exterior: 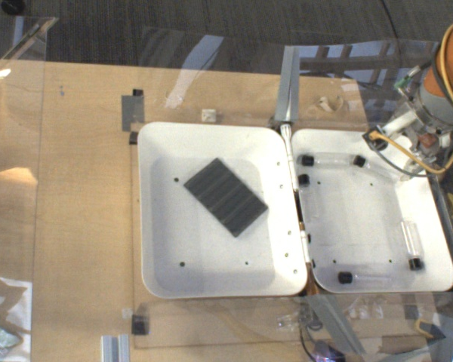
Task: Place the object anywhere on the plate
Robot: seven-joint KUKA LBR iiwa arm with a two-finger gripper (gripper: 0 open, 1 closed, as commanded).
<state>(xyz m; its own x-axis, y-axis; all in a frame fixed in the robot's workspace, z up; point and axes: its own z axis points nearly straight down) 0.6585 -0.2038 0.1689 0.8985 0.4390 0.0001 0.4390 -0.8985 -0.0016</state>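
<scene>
A dark grey ridged plate [226, 197] lies flat and turned at an angle in the middle of the left bin [155, 225]. In the right bin [362, 217] lie clear tubes with black caps: one along the far wall [332, 159], one by the right wall [411, 241] and one at the near edge [347, 277]. My gripper [427, 140] hangs at the far right corner of the right bin, under the orange-banded wrist [445, 74] and wrapped in yellow cable. Nothing shows in its grasp.
A metal post [287, 89] rises between the bins at the back. Small black clamps [136, 111] sit on the wooden bench to the left of the left bin. Loose clear parts [366, 308] lie in front of the right bin.
</scene>
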